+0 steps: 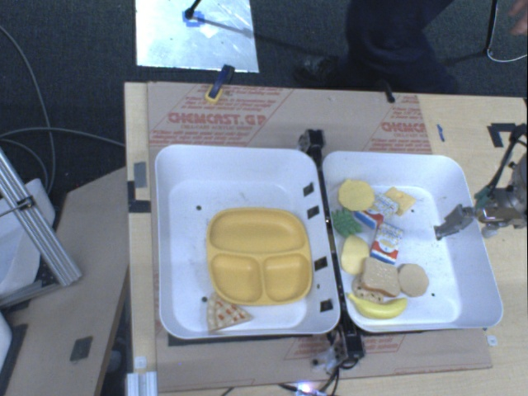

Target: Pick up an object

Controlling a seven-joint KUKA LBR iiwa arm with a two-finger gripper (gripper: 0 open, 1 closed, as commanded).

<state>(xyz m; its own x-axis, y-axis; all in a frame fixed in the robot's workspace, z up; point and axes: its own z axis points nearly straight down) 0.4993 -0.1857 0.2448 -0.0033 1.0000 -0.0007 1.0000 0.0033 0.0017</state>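
The right bin (pixel 470 287) holds several toy foods: a round yellow piece (pixel 356 194), a cheese wedge (pixel 402 199), a green item (pixel 345 221), two small cartons (pixel 386 242), a pale yellow piece (pixel 355 254), a sandwich (pixel 379 280), a round cookie (pixel 413 280) and a banana (pixel 379 307). My gripper (pixel 452 221) reaches in over the bin's right side, to the right of the cartons and apart from all the food. Nothing is visibly in its grasp.
The left bin (pixel 177 221) carries a yellow divided tray (pixel 258 254) and a pizza slice (pixel 223 313) at its front edge. A black divider clamp (pixel 313 143) sits between the bins. Cardboard covers the bench (pixel 247 110) behind them.
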